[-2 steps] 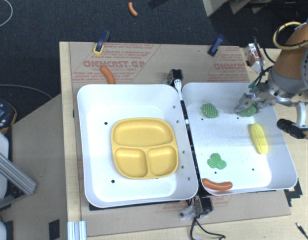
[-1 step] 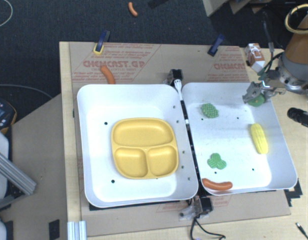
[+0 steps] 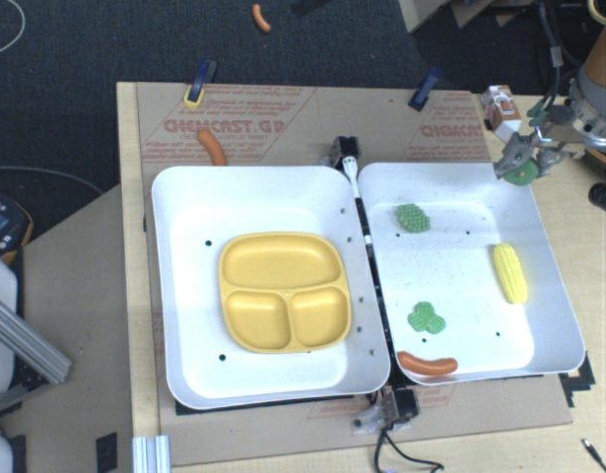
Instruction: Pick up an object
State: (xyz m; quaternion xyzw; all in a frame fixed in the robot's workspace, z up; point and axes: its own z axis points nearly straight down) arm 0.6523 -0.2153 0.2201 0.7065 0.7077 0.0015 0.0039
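Note:
My gripper [image 3: 524,166] hangs over the far right corner of the right bin [image 3: 549,264], with a small round green object [image 3: 520,173] caught between its fingers, just above the bin's rim. In the right bin lie a green bumpy piece [image 3: 413,218], a yellow corn cob [image 3: 509,272], a green leafy piece [image 3: 427,318] and an orange sausage [image 3: 428,365] at the front edge.
The left bin [image 3: 184,264] holds a yellow three-compartment plate [image 3: 283,291]. An orange sausage [image 3: 213,147] lies on the bench behind the left bin, and another [image 3: 261,17] on the dark floor beyond. Clamps [image 3: 197,84] grip the bench's far edge.

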